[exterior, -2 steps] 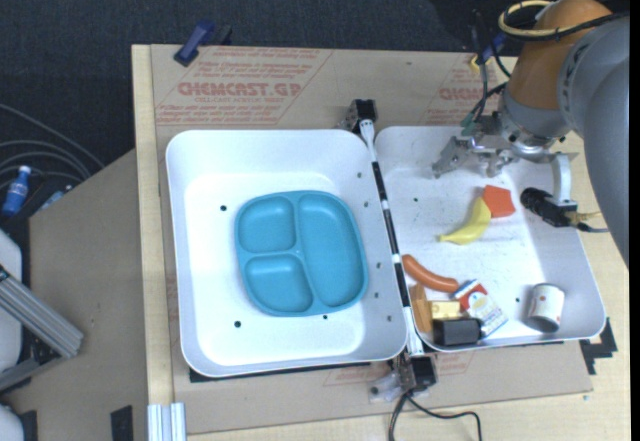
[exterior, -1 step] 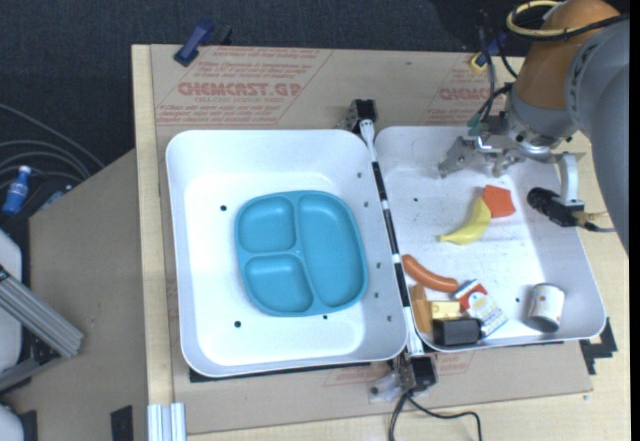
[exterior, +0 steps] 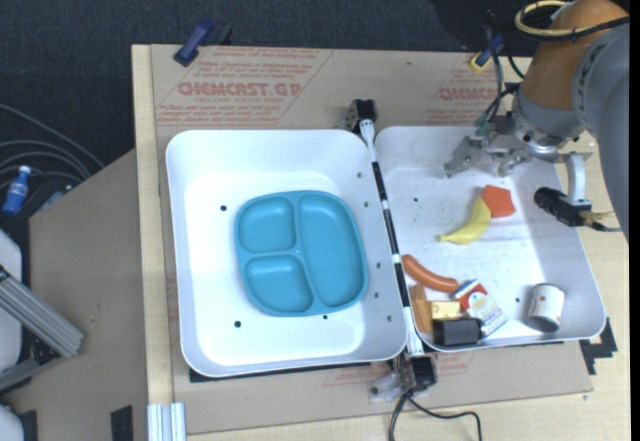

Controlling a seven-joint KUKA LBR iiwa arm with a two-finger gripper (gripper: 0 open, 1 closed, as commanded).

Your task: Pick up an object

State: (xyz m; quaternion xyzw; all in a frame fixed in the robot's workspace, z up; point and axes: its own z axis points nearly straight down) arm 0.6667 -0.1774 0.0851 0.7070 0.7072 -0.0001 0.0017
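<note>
My gripper (exterior: pixel 487 159) hangs over the far part of the right bin (exterior: pixel 570 249), its fingers spread open with nothing between them. Just in front of it lies an orange block (exterior: pixel 498 201), touching a yellow banana (exterior: pixel 468 226). Nearer the front are a red sausage (exterior: pixel 430 274), a small red and white packet (exterior: pixel 477 300), a black object (exterior: pixel 458 331) and a white cup (exterior: pixel 545 304) on its side.
The left bin (exterior: pixel 200 189) holds a blue divided plate (exterior: pixel 300 251). A black divider rail (exterior: pixel 385 219) runs between the bins. The grey and orange arm (exterior: pixel 565 59) comes in from the upper right. Cables lie off the bench at the left.
</note>
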